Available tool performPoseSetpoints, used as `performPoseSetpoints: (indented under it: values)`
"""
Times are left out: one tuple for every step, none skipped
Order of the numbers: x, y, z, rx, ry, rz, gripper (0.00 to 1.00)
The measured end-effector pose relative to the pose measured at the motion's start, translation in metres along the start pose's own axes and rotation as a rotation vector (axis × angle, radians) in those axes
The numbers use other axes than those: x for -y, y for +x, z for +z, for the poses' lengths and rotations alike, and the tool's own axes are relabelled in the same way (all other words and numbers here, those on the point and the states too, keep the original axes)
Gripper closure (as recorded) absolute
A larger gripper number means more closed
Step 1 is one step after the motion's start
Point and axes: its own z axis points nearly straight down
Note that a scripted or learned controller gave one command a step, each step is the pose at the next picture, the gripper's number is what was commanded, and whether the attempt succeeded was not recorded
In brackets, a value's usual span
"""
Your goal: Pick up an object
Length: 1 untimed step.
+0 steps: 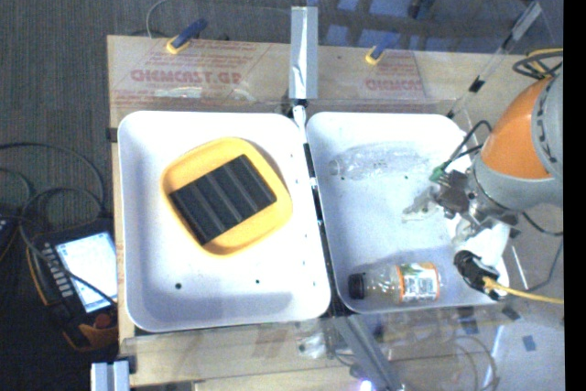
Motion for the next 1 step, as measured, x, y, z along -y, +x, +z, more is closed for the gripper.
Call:
performPoseSetpoints:
  values:
    - [0.0417, 0.0393, 0.0441, 0.001, -0.019, -0.233, 0.0]
